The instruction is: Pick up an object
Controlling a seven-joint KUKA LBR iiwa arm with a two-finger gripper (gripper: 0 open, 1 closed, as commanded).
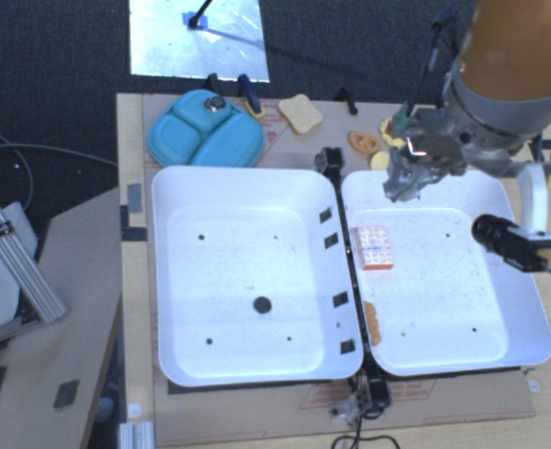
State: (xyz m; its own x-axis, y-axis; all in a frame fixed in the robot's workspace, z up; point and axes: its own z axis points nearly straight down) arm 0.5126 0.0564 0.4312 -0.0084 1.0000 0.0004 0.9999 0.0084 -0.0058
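The pincer is hovering over the right bin's far edge; its finger spacing is impossible to tell. A small box is lying below-left of it, apart.

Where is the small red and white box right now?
The box lies in the right bin, near its left wall, below and left of the gripper.

Blue plate behind left bin
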